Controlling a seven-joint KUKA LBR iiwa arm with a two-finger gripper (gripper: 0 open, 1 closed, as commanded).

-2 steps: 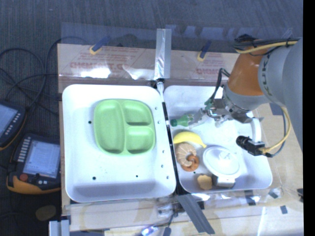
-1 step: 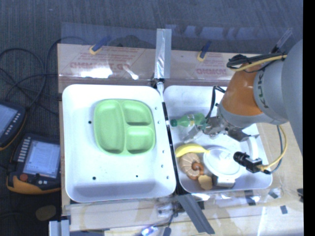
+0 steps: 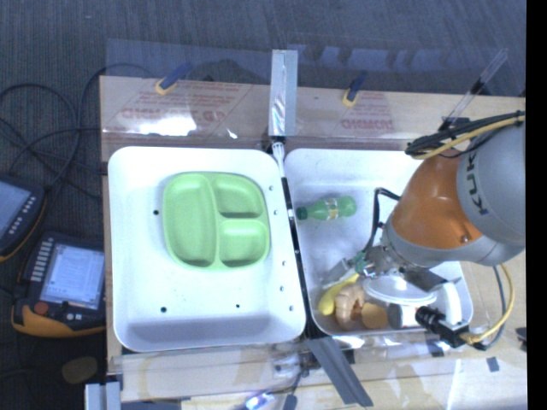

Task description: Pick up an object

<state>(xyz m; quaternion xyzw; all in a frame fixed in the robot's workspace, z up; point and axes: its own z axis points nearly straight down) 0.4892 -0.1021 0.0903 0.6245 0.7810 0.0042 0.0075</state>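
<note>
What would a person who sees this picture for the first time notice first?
Probably the bright green divided plate lying alone in the left bin. Next, the grey and orange arm reaching down into the right bin, above a small heap of objects near its front edge, with a green bottle lying apart by the left wall.

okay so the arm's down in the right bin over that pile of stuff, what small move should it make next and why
Probably a short descent onto the pile. The arm's wrist hangs over the near corner of the right bin, right beside the yellow banana-like piece and brown lump clustered there. The green bottle lies apart, farther back. The wrist hides the fingertips, so confirm a grasp before lifting.
</note>
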